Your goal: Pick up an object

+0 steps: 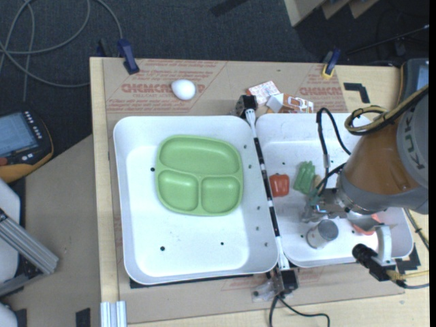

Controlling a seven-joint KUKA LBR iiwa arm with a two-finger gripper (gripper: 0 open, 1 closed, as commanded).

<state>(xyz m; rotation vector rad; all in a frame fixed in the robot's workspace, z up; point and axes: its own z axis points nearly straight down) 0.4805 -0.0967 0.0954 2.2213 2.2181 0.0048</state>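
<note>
In the right bin (293, 131) lie a small red block (279, 183), a green object (304, 176) just right of it, and a grey round piece (322, 233) nearer the front. My gripper (315, 208) hangs low in this bin, between the green object and the grey piece, close above the bin floor. The grey arm with its orange band (375, 169) covers the bin's right part. A bit of red-orange (366, 228) peeks out under the wrist.
The left bin (136, 203) holds a green divided plate (199, 174). Behind the bins, a white egg-like ball (182, 88) and some small packets (276, 99) lie on the cardboard. A black cable (327, 138) loops over the right bin.
</note>
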